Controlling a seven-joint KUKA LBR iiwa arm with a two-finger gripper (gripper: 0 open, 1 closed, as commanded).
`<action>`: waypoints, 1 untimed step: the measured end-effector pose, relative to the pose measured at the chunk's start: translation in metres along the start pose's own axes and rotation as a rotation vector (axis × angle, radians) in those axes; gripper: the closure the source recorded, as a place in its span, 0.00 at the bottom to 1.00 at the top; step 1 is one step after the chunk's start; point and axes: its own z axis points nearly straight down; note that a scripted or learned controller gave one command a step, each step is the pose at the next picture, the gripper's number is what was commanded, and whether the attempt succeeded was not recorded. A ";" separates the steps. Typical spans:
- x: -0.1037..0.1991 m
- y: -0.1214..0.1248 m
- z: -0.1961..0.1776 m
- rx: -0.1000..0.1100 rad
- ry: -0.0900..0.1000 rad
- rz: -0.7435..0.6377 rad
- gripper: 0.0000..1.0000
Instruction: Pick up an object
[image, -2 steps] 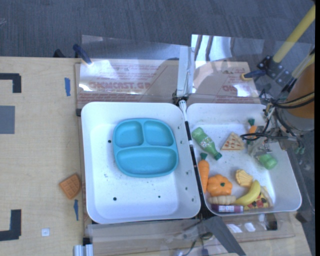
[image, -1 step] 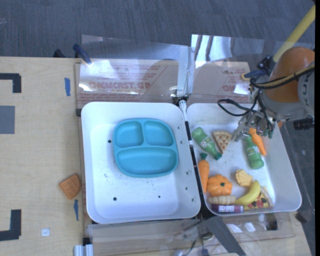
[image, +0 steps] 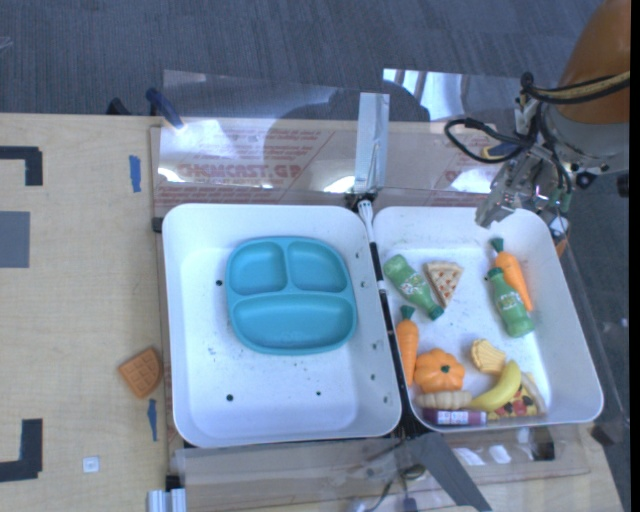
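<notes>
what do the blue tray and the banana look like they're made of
Tray: likely moulded plastic, matte to satin; even turquoise colour, rounded dividers, soft highlights.
Banana: probably toy plastic, slightly glossy; uniform yellow with a smooth surface. Rubber or foam can't be ruled out.

Just under the gripper (image: 497, 208), the right bin (image: 575, 340) looks like smooth white plastic with a faint sheen. Further left, the left bin (image: 190, 330) is the same, speckled dark. Its blue plate (image: 291, 295) is matt plastic. The bench top (image: 75, 300) beyond looks like pale, matt wood.
</notes>
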 end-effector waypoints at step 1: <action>0.003 -0.003 0.008 0.005 0.015 0.003 0.00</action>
